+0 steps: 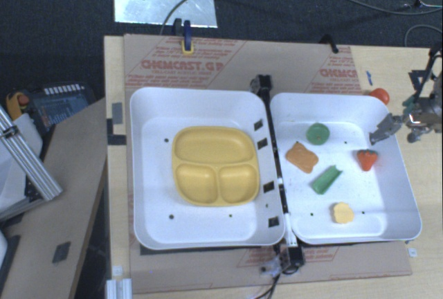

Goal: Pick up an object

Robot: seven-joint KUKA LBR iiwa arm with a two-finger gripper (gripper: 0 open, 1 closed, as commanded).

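Two shallow white bins sit side by side on the worktop (pixel 114 173). The left bin (pixel 149 118) holds a yellow three-compartment plastic plate (pixel 213 165). The right bin (pixel 394 207) holds a round green piece (pixel 318 133), an orange wedge (pixel 302 156), a green bar (pixel 325 179), a small yellow chunk (pixel 342 212) and a red strawberry-like piece (pixel 367 160). The gripper (pixel 383 130) hangs at the right bin's far right rim, just above the red piece

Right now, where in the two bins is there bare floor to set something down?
The left bin has bare floor around the yellow tray, widest at its left and front. In the right bin, the front left corner is bare. Crowded: green ball, orange piece, green block, red piece, yellow piece.
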